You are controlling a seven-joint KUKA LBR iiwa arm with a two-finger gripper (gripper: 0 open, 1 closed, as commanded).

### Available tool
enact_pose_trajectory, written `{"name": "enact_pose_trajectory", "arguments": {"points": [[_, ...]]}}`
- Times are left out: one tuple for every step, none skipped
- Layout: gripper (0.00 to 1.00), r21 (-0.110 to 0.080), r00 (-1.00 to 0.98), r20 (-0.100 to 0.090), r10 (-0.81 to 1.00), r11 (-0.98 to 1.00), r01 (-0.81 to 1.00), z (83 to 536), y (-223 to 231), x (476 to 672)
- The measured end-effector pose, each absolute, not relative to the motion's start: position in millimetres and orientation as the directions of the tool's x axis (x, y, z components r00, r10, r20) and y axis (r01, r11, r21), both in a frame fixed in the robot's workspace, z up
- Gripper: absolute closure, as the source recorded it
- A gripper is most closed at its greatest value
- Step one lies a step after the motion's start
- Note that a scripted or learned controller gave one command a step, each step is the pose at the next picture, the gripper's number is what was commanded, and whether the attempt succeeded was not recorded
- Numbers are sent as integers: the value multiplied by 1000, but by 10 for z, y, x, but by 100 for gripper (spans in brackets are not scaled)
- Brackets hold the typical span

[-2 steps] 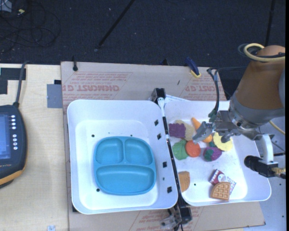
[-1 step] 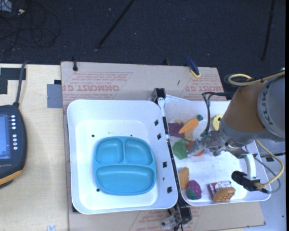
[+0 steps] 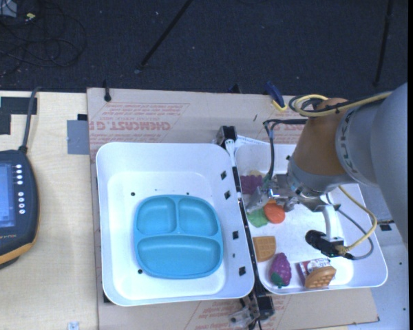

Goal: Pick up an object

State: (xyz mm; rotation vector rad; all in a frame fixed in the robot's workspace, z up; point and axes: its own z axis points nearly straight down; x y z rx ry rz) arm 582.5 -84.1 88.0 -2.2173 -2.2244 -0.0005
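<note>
Beneath both bins, a cardboard sheet [image 3: 141, 119] is showing red printing, upside down and too blurred to read. At the left bench edge a handheld pendant [image 3: 7, 208] is lying. Over the right bin [image 3: 372, 270] the gripper [image 3: 274, 199] is hovering by an orange ball [image 3: 275, 214] and a green piece [image 3: 257, 218] (whether clenched or released, I cannot tell). Nearby are lying a tan cracker [image 3: 264, 247], purple grapes [image 3: 281, 269] and a waffle [image 3: 321, 276]. A smooth blue divided plate [image 3: 179, 236] is sitting in the left bin [image 3: 117, 170].

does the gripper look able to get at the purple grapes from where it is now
Probably yes: the purple grapes lie uncovered near the right bin's front edge, with a tan cracker beside them; the gripper hangs over the same bin.
</note>
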Motion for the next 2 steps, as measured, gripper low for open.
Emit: {"name": "enact_pose_trajectory", "arguments": {"points": [[100,0,4,2,1000,-4,1000,994,-861,5820],[100,3,-4,1,1000,4,1000,1922,-304,5876]]}}
